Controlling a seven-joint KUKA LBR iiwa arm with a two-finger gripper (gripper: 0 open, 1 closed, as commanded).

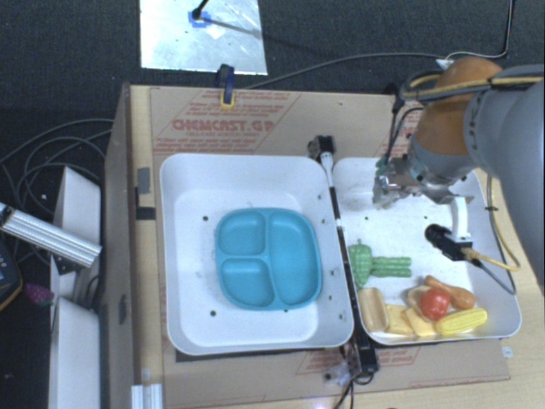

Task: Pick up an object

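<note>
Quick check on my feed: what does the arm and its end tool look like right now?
The arm is grey and rounded, with an orange band above the wrist. Thin dark cables run along it. The gripper is a metallic silver assembly over the right bin.

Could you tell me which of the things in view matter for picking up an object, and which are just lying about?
Part of the job:
tool, over the right bin
green toy
hot dog bun
tomato
corn cob

Just lying about:
blue divided plate in the left bin
yellow clamp
cables
</note>
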